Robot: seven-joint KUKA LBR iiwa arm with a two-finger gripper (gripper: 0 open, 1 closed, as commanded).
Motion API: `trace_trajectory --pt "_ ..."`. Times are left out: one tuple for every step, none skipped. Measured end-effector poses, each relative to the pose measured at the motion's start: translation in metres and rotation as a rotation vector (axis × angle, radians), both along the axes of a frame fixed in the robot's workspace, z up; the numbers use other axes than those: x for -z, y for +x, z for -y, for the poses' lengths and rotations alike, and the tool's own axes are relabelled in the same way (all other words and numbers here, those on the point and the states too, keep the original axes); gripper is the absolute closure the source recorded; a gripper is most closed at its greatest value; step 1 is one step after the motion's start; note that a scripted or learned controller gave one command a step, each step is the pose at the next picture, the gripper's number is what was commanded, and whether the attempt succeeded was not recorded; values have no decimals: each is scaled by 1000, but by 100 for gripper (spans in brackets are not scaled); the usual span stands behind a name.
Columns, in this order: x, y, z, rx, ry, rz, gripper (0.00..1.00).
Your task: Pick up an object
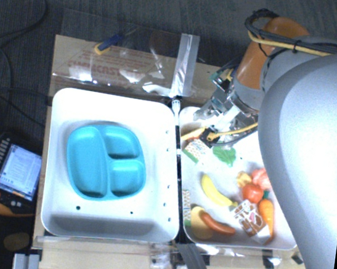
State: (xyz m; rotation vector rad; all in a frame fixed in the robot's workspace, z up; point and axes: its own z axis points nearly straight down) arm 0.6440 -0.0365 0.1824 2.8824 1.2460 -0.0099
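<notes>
Currently the gripper [210, 125] is lowered over the right bin [283, 245]'s far-left corner; finger state cannot be determined, nothing visibly gripped. Toy banana [215, 192] and carrot [266, 214] remain unpicked

My own bulk blocks the view.
My arm [306, 150] hides the right bin's [228, 239] far side; small toys there are too blurred to name.

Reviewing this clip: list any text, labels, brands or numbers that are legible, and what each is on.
None reads clearly.
Cardboard sheet: faint reddish print, too blurred to read.
Handheld screen: lit display, lines too small to read.
Small packet in the right bin: printing too small to read.
</notes>
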Motion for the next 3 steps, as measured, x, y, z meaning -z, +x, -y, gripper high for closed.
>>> trace_trajectory --pt "93 9 61 241 2 -4 0" --pt "31 -50 70 266 1 0 0" --pt "89 -5 76 541 -2 1 0"
